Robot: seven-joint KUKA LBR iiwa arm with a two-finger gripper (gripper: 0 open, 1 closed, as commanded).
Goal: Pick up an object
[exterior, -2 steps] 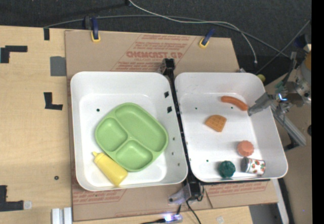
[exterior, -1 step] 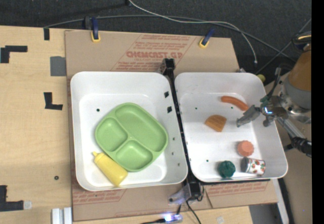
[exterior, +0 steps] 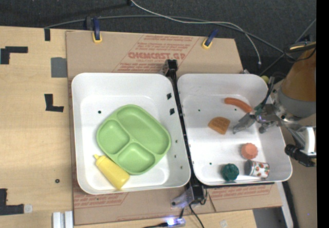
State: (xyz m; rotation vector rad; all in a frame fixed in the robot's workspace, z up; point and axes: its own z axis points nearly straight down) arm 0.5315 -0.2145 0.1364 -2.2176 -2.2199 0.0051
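In the right bin (exterior: 205, 88) lie an orange sausage (exterior: 237, 103), a brown toast-like piece (exterior: 219, 125), a pink-red ball (exterior: 249, 150), a dark green lump (exterior: 230, 171) and a small printed can (exterior: 259, 169). My gripper (exterior: 252, 127) hangs over the bin's right side, just below the sausage and above the ball. It is open, one grey finger (exterior: 240, 126) pointing left toward the toast piece, with nothing between the fingers.
The left bin (exterior: 87, 88) holds a green divided plate (exterior: 133, 138) and a yellow squeeze bottle (exterior: 111, 171) at its front left. A black divider clip (exterior: 171, 67) sits where the bins meet. Cables run across the dark background behind.
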